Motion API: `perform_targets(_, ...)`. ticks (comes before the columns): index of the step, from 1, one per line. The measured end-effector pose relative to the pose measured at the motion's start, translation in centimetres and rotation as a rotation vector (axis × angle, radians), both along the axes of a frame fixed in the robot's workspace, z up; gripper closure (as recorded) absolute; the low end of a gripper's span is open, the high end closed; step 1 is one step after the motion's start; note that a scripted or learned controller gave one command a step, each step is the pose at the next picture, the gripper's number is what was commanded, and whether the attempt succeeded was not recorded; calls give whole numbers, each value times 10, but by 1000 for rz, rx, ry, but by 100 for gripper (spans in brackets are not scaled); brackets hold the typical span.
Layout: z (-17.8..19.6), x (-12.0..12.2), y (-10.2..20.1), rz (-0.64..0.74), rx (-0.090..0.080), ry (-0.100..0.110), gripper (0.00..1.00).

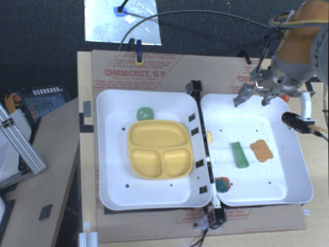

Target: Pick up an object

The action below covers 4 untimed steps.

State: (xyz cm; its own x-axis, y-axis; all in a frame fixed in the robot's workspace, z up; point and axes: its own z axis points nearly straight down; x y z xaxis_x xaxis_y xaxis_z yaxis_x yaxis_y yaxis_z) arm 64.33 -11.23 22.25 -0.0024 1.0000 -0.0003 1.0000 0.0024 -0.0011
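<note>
Camera view is showing my pincer hovering spread open and gripping nothing above the right bin's far edge, well apart from the green block.

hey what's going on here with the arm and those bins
The arm's gripper hangs open over the far edge of the right bin, holding nothing. Below it in that bin lie a green stick, an orange piece and a small green and orange item near the divider. The left bin holds a yellow tray with a green ball behind it.
</note>
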Motion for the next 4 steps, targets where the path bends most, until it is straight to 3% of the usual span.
perform_targets(2, -107, 1, -12, -2, 0, 1, 0)
perform_targets(3, -93, 3, -12, -2, -1, -7, 100)
perform_targets(4, -48, 8, -9, 2, -1, -7, 100)
